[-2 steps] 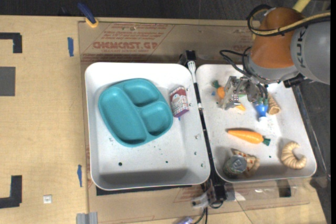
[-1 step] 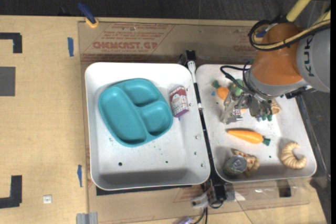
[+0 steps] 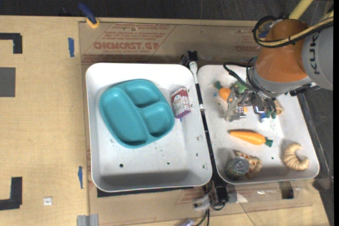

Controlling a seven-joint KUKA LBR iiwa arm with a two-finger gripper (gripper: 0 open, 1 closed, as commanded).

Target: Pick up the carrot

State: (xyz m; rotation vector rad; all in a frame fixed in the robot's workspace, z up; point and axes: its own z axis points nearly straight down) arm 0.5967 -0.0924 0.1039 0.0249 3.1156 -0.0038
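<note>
The carrot is orange with a small green stem end and lies flat in the middle of the right bin, pointing left. My gripper hangs just above and slightly left of it, over the bin's upper half. Its fingers point down and stand apart with nothing between them. The carrot lies free on the bin floor, a short way below the fingertips.
The right bin also holds a small orange item near the gripper, a croissant-like pastry at the lower right and a round grey-brown item at the front. The left bin holds a teal divided plate and a small can.
</note>
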